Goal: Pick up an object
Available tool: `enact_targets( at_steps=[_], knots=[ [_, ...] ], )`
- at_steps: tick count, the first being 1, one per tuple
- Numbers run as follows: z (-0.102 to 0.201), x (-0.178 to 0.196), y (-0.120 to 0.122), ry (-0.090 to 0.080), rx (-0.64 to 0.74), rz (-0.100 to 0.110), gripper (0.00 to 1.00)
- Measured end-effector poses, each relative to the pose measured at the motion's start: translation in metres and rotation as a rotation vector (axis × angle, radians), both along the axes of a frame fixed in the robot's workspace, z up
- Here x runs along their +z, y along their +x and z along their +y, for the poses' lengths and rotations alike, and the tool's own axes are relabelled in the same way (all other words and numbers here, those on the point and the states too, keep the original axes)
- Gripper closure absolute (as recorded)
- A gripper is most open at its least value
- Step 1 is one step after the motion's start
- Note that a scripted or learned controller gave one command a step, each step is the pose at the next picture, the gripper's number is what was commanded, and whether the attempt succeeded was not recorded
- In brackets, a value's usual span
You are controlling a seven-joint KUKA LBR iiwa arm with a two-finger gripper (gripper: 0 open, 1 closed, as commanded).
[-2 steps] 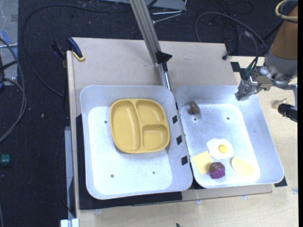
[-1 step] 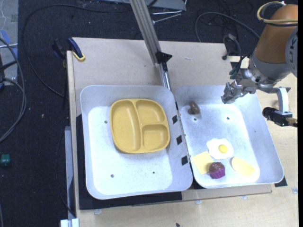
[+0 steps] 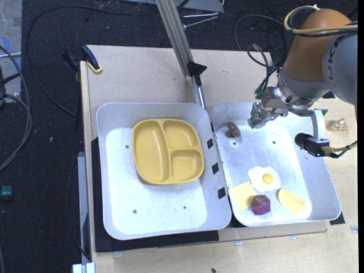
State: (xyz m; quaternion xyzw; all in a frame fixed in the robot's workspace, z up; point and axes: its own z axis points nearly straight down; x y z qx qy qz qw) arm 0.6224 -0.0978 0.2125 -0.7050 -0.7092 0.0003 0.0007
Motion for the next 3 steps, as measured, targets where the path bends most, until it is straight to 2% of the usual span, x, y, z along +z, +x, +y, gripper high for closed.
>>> enact_targets(
  at_steps=[2,3],
  knots=[
    [0.095,-0.006,-0.002,0.001,0.001,-0.001,1.0],
    [0.153,0.011,0.002,0.001,0.003,-0.004,1.0]
  ],
)
